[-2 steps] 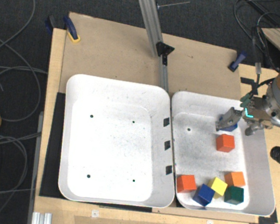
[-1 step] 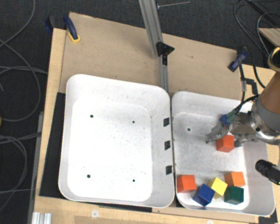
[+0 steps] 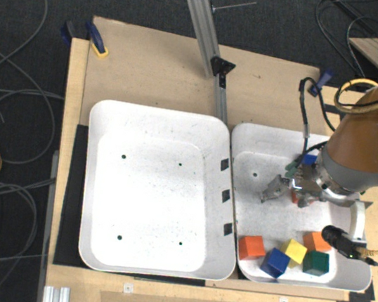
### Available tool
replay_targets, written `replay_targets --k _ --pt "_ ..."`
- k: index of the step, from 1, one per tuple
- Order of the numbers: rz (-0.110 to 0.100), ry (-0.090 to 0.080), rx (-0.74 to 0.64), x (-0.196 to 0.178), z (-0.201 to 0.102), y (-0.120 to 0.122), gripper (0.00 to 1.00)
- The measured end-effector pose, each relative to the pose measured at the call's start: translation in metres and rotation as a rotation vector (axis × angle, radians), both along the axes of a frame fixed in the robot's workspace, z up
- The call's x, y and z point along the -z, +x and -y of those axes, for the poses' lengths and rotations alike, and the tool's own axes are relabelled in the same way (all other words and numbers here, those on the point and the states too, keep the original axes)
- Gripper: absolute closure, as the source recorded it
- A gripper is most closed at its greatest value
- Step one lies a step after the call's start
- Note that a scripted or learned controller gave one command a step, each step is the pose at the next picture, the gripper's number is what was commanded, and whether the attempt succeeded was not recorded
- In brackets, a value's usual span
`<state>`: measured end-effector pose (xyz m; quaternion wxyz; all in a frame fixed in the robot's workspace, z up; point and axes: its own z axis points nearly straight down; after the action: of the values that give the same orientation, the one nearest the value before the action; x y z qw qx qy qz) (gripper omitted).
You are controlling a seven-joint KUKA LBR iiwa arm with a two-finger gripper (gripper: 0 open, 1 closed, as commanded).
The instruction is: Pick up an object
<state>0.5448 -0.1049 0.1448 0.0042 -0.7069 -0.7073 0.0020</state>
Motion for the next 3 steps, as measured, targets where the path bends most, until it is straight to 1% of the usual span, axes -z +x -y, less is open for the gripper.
replay_targets --k 1,2,3 --pt "0.000 0.000 0.001 0.048 -0.001 -0.001 0.00" --pt "0.009 -0.001 0.000 0.034 -0.001 0.001 1.00" --pt "0.015 -0.004 0.001 -0.012 0.006 -0.001 1.00"
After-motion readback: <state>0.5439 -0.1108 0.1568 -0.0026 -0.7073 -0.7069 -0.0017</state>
